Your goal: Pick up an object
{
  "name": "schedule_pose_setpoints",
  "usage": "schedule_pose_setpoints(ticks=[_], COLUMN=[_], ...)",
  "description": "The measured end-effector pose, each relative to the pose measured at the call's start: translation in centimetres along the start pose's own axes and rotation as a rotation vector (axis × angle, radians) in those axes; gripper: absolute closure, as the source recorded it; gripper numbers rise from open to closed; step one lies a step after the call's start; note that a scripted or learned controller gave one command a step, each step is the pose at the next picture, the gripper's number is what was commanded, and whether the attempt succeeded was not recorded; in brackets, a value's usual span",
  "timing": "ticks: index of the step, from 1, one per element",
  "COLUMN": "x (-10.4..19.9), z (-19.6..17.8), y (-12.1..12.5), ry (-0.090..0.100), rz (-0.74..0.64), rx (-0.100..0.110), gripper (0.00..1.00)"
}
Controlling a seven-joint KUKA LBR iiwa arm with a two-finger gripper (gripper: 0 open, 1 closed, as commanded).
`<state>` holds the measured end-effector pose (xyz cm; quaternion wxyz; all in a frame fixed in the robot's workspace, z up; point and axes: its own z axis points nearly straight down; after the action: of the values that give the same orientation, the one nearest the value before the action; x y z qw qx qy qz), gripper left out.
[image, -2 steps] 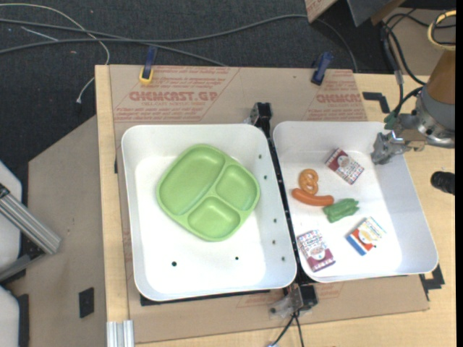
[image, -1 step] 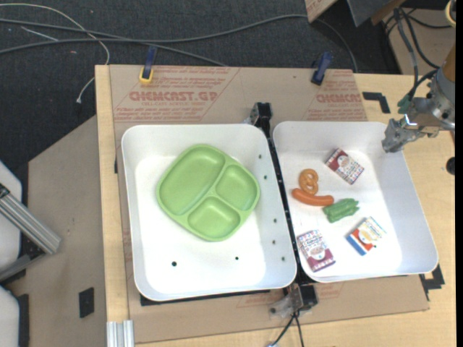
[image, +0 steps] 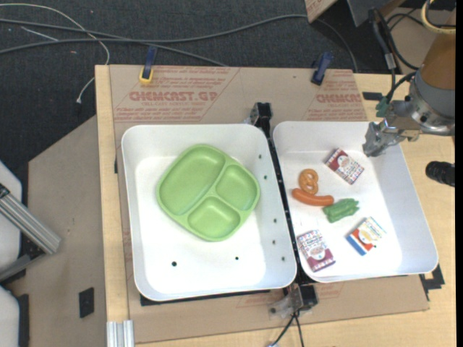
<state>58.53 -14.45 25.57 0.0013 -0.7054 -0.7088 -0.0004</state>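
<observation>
You see the gripper [image: 376,142] over the far right corner of the right bin [image: 416,215], close to its rim, and nothing is between its fingers; I cannot tell if they are spread or pressed together. In front of it the bin floor is free until the small objects, so there is room to move there.

The bench is covered with a brown board [image: 217,92] held by two clamps at the far edge; cables lie on the dark floor behind.

The left bin [image: 137,215] holds a green divided plate [image: 208,191], tilted. In the right bin are a pretzel [image: 309,180] touching a sausage [image: 313,198], a green pepper [image: 341,210] just beside it, and three small packets [image: 343,165], [image: 315,249], [image: 365,236].
</observation>
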Motion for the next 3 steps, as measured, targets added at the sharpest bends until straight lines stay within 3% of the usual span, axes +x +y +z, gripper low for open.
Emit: schedule_pose_setpoints(ticks=[3], x=[14.9], z=[2.2], y=[-2.4], ry=[0.000], rz=[0.000], rx=[0.003], gripper=[1.00])
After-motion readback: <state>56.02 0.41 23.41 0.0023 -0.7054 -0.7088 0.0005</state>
